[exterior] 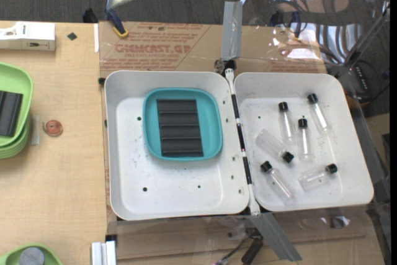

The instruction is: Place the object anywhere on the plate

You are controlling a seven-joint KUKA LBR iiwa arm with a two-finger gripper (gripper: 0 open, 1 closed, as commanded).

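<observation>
A teal plate [213, 127] with a dark ribbed insert [180, 127] lies in the upper middle of the left white bin [124, 189]. In the right white bin [353, 183] lie several clear plastic vials with black caps, among them one [285, 121] near the top, one [317, 110] at the upper right, one [274, 177] at the lower middle and one [317, 175] at the lower right.
Brown cardboard [167, 43] with clear plastic sheeting stands behind the bins. A green tray [18, 90] holding a dark block sits at the far left on the wooden bench, next to a small orange disc [53, 128]. A white box [28, 36] lies at the upper left.
</observation>
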